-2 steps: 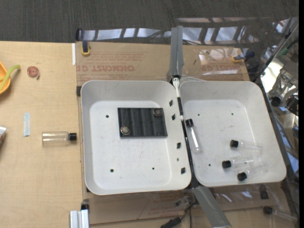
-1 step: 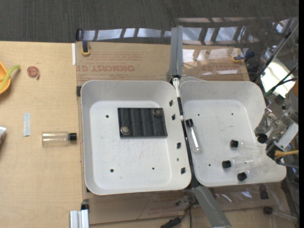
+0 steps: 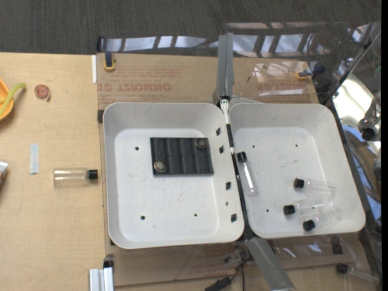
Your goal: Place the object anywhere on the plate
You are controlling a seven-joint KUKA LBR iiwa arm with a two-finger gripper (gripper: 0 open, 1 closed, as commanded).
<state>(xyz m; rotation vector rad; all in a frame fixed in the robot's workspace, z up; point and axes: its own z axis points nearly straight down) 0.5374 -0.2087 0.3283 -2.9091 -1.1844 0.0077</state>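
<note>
Clear black-capped vials [image 3: 310, 187] lie in the right-hand bin [image 3: 273, 117]; the dark ridged plate [image 3: 182, 157] sits in the left-hand bin [image 3: 121, 180]; the pincer's state cannot be told

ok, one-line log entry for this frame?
plate: left bin | vials: right bin, four | none on plate

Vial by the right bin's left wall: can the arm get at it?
Probably, though tightly. Nothing covers the vial, and the other vials lie well apart, but it lies close along the bin wall, leaving little room on that side.
</note>
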